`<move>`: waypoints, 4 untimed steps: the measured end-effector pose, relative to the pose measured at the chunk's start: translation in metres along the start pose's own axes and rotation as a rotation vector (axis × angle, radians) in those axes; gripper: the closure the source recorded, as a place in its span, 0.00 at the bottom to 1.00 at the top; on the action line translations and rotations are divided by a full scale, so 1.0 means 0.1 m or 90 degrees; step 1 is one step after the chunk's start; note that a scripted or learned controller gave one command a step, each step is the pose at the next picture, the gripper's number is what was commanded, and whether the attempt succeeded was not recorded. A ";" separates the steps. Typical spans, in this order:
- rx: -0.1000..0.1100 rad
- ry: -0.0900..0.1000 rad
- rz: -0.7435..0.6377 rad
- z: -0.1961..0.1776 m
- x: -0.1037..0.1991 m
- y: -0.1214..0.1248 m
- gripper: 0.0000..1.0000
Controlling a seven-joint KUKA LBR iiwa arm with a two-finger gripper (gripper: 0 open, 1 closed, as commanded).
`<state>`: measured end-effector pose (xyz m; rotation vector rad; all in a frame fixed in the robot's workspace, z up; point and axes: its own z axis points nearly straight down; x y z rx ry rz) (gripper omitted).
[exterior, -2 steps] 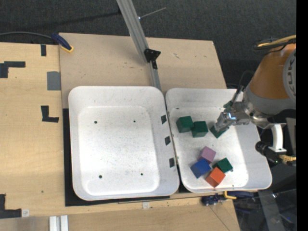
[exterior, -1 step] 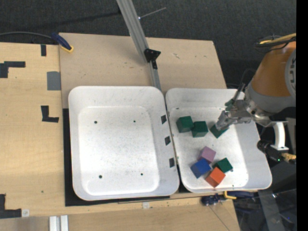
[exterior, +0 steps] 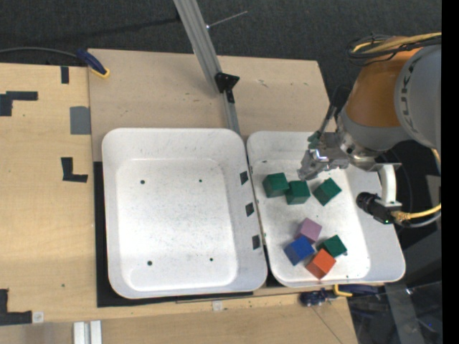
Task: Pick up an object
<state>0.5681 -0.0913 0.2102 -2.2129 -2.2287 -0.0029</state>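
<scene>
Nearby: we see green cubes [exterior: 297, 191] crowded below the gripper [exterior: 313, 165].
Grip: we cannot tell.

I'm looking down on a robotics lab bench: a plywood bench top [exterior: 179, 92] bearing two white bins [exterior: 176, 138], an aluminium strut [exterior: 201, 34] rising behind them, tape marks [exterior: 68, 167] left of them, cables [exterior: 36, 50] trailing beyond.

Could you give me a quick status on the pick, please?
Claw low over right bin, nothing seen in it. Middle green cube just below, between two more green cubes. Purple, blue, green and orange cubes clustered nearer front.
</scene>
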 end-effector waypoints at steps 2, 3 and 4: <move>0.001 0.000 0.001 -0.04 0.94 0.28 1.00; 0.001 0.000 0.000 0.00 1.42 0.39 1.00; 0.001 0.000 0.001 -0.07 1.82 0.59 1.00</move>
